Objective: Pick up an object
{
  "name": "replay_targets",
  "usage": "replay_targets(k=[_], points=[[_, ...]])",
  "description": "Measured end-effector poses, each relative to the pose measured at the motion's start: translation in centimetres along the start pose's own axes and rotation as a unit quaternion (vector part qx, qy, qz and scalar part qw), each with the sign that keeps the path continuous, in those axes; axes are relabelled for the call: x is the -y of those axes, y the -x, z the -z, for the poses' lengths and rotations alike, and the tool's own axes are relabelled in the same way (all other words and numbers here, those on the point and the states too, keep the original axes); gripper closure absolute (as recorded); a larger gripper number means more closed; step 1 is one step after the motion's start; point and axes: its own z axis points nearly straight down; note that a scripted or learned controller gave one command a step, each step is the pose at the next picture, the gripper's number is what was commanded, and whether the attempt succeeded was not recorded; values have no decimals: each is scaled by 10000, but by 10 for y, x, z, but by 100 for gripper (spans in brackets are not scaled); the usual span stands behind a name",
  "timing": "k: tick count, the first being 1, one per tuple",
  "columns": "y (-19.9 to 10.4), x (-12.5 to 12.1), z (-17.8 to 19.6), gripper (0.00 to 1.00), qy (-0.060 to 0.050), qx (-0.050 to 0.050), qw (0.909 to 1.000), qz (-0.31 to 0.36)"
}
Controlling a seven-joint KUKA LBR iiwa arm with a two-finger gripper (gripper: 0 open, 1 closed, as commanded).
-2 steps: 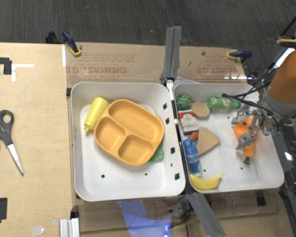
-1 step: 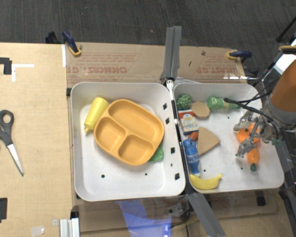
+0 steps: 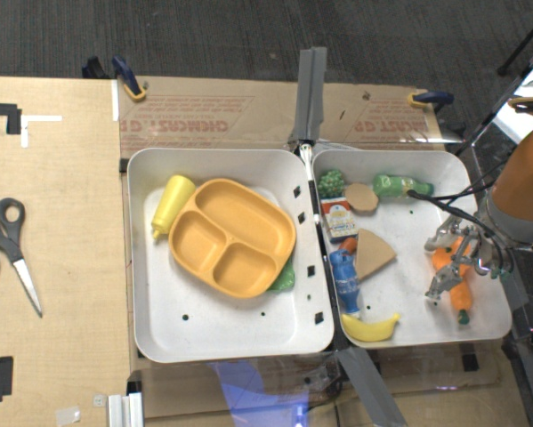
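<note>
Banana (image 3: 370,328) at right bin's (image 3: 399,157) front rim, arm reaching in (from the right), jaws (image 3: 448,269) over carrot (image 3: 455,283), grip unclear

single fixed camera | mounted above the bench, looking down at a slant | mid distance, both shallow white plastic bins (image 3: 150,327) in full frame | pale wooden benchtop (image 3: 52,238) at left | grey arm enters from right

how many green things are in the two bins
3. A green bottle at the right bin's far side, a green cluster in its far-left corner, and a green item peeking from under the orange tray; more may be hidden.
</note>
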Motion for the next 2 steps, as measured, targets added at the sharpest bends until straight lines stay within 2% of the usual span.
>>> replay_targets(k=[1, 2], points=[[2, -1, 10, 100, -6, 23, 10000, 17], [1, 1, 0, 100, -4, 4, 9917, -1289]])
